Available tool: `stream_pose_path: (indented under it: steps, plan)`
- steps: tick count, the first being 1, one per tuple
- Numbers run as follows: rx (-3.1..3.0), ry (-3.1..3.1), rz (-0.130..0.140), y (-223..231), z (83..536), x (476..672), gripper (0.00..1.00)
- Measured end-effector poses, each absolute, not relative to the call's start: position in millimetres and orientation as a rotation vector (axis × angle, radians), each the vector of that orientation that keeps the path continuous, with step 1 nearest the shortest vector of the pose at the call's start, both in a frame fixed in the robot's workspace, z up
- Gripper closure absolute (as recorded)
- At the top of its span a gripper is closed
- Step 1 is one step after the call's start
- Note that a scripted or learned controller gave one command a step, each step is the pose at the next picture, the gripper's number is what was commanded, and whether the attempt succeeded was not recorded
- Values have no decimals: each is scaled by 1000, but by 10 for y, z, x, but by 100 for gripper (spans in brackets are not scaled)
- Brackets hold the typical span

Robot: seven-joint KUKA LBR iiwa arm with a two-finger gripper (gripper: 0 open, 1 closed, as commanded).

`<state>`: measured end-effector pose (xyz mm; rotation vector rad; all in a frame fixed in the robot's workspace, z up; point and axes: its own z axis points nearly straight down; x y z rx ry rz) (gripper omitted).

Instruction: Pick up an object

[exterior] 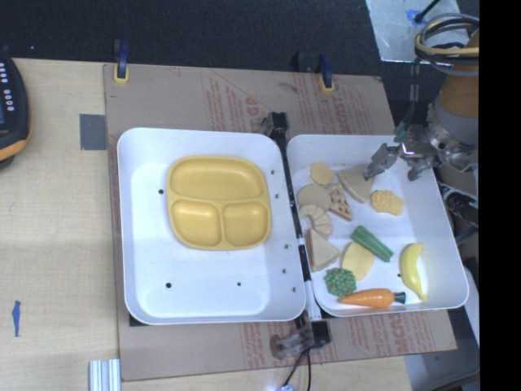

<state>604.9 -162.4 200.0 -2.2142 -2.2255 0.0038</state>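
Note:
My gripper (398, 165) hangs over the far right corner of the right bin (450, 243), its two fingers spread open with nothing between them. Just below it lie a yellow corn cob (387, 203) and a tan bread wedge (354, 184). Other toy foods share the bin: a round cookie (321, 173), a waffle piece (339, 205), a green pod (372, 243), a pale yellow wedge (356, 261), broccoli (340, 282), a carrot (370, 298) and a banana (413, 270).
The left bin (146, 283) holds a yellow divided plate (218, 200). Both bins rest on a brown board clamped at the back. A black and orange device (12, 108) sits at the bench's far left edge.

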Motion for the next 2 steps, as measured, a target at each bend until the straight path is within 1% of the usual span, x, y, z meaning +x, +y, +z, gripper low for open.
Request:
stream_pose_path:
  steps: [1,2]
  plan:
    - [-2208,-2216,12,-1284,855,5443,0]
    - [-2216,-2224,6,-1315,1022,5486,100]
